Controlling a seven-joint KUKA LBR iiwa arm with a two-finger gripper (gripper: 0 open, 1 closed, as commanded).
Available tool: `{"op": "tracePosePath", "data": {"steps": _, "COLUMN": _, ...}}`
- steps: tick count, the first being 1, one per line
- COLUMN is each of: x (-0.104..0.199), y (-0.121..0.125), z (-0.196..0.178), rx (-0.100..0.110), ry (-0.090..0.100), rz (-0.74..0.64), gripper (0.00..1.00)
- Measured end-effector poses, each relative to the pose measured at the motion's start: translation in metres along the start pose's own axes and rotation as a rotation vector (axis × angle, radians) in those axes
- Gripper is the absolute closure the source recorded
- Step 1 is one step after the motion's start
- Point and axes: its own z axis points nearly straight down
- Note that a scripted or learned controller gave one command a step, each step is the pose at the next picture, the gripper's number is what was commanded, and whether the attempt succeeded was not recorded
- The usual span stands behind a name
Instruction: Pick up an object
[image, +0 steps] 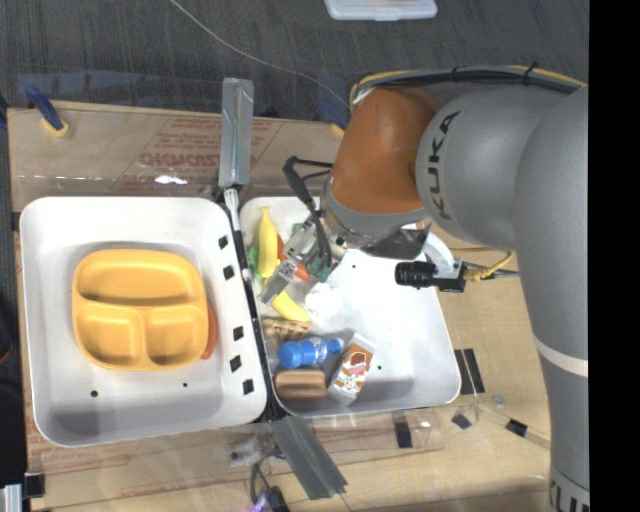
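Gripper (296, 262): low in the right bin (425, 330), over the bananas (268, 245); jaws, cannot tell
Left bin (45, 300): yellow tray (140, 306)

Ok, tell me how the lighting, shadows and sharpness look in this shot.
Camera view: even overhead light; the shallow white left bin shows soft grey shading at its inner corners; the yellow three-compartment plastic tray is crisp; small objects under the two-finger gripper look slightly soft; the grey-and-orange arm shades the right bin.
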Motion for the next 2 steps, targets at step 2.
{"op": "tracePosePath", "data": {"steps": 2, "x": -0.045, "y": -0.055, "z": 0.098, "rx": -0.002, "ry": -0.001, "rz": 0.159, "gripper": 0.0}}
